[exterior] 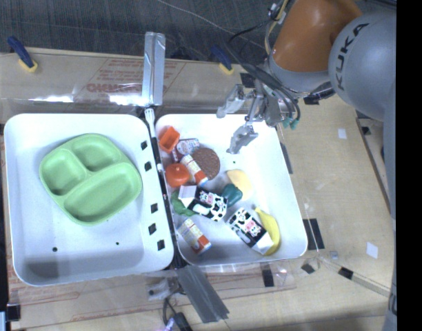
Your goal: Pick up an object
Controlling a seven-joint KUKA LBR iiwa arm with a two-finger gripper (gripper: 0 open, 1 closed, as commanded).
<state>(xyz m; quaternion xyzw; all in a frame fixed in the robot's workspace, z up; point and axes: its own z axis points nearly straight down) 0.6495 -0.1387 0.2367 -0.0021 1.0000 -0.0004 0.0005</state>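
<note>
Here, target: we judge the brown disc (207, 161) likeliest, flat in the right bin (283, 209), left of and below the gripper (247, 126).
Gripper: fingers spread, nothing between them.
Neighbours: small bottle (191, 167) touching the disc; yellow egg (238, 181) just beside.
Obstacles: we see none.

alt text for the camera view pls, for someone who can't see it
The arm's tool hangs above the right bin, which bears small toy foods beneath and left of it. The left bin bears a green divided plate.
</note>
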